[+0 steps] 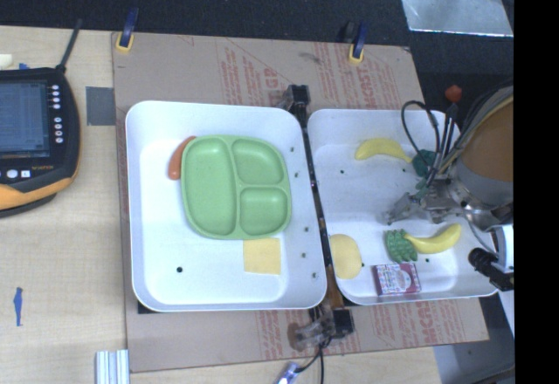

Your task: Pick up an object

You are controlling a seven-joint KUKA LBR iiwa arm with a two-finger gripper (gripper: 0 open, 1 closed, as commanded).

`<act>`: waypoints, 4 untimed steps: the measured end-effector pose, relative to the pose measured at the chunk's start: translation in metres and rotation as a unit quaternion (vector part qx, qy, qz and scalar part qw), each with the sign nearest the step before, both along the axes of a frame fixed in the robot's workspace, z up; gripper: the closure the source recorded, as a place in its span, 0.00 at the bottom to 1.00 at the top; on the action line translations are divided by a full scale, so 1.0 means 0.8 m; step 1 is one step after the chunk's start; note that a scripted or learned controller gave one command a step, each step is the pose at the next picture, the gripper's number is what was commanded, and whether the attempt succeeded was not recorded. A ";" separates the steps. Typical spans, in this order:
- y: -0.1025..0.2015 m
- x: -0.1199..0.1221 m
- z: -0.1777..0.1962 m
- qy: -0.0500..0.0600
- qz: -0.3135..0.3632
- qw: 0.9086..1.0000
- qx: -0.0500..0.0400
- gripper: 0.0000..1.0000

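Two white bins sit side by side on the counter, and the gripper hangs low in the right bin, near its right wall. Whether the fingers are spread or pressed together I cannot tell; the metal parts blur into one grey cluster, and nothing shows between them.

Candidates lie close by. A near banana sits just toward the near side of the gripper, touching or almost touching a green knobbly toy. A far banana lies apart toward the bin's far side. A yellow lemon-like piece rests against the bin's left wall, and a small printed packet lies at the near edge.

Going well here probably means choosing one target clearly: the near banana is closest, but the green toy crowds it, so the fingers should straddle the banana's narrow width away from that neighbour. Dark cables loop beside the wrist and could snag.

The left bin holds a green divided tray, an orange piece tucked at its left edge, and a yellow square. A tablet lies far left.
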State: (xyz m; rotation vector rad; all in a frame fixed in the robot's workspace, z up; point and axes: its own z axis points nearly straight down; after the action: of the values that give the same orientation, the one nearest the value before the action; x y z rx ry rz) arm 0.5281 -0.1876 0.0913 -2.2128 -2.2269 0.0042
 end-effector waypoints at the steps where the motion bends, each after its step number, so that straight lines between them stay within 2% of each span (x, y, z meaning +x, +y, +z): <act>1: -0.024 0.155 0.121 -0.003 -0.001 1.000 -0.001 0.00; 2: -0.030 0.119 0.119 0.000 -0.001 1.000 0.000 0.00; 3: -0.029 0.144 -0.001 0.001 0.000 1.000 0.000 0.00; 4: -0.030 0.146 0.014 0.001 0.002 1.000 0.000 1.00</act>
State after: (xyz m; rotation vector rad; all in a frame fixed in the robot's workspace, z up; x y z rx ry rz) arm 0.6445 -0.2112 0.1026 -2.2071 -2.2318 0.0062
